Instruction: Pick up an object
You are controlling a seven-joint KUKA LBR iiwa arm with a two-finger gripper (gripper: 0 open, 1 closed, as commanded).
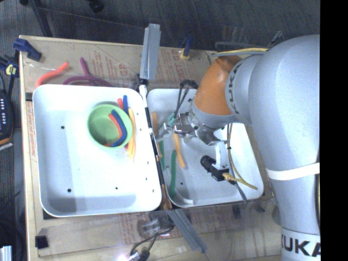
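My gripper [175,125] is low over the left part of the right bin [250,192], reaching in from the right under the orange wrist band. Just below it an orange stick [178,152] lies on the bin floor, and a green stick [173,174] lies beside that one, nearer the front. A thin orange stick [154,122] rests along the bin's left wall. I see nothing clearly lifted by the gripper. The arm hides the right half of this bin.
The left bin [65,173] holds a green bowl [109,126] with red, blue and yellow sticks across and beside it. A black fitting [213,168] and a yellow cable [242,181] hang from the arm over the right bin. Loose tubes [81,79] lie behind the left bin.
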